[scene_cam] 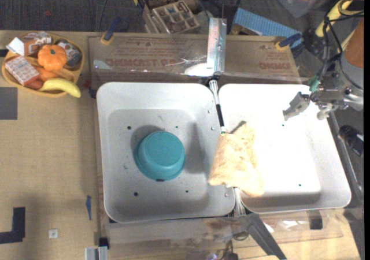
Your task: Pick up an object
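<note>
A teal bowl (pixel 160 155) lies upside down in the middle of the left bin (pixel 115 103). A tan cloth (pixel 236 160) is draped across the divider between the two bins, most of it lying in the right bin (pixel 324 184). My gripper (pixel 307 108) hangs over the upper right part of the right bin, well to the right of the cloth and above it in the view. It is open, with nothing between its fingers (pixel 293 106).
A cardboard wall (pixel 156 56) runs behind both bins. A basket of toy food (pixel 40 63) sits at the far left of the bench. Cables and crates lie behind the bench, and the arm's body (pixel 352 74) fills the right side.
</note>
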`<state>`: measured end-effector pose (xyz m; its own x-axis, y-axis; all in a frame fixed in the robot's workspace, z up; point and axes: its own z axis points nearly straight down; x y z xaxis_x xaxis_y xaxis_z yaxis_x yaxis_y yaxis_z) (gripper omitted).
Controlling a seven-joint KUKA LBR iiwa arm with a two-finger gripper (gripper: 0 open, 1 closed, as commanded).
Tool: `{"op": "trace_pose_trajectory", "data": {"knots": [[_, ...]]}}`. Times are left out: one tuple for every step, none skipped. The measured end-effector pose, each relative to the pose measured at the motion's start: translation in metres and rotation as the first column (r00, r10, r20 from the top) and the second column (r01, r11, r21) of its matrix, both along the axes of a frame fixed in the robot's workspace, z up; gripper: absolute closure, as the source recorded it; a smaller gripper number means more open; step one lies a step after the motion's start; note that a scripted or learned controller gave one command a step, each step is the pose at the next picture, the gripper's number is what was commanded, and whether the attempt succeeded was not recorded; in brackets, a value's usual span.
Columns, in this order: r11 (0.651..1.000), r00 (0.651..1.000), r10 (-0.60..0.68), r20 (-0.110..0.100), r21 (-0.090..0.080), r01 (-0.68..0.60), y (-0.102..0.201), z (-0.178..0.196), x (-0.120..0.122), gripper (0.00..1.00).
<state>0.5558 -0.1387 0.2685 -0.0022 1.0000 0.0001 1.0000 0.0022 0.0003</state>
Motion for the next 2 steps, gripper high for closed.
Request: {"op": "trace_pose_trajectory", "data": {"knots": [[0.997, 0.997, -0.071, -0.001, 0.000, 0.071, 0.074, -0.079, 0.035, 0.00], [0.999, 0.999, -0.033, 0.009, 0.000, 0.033, 0.041, -0.179, 0.049, 0.00]]}}
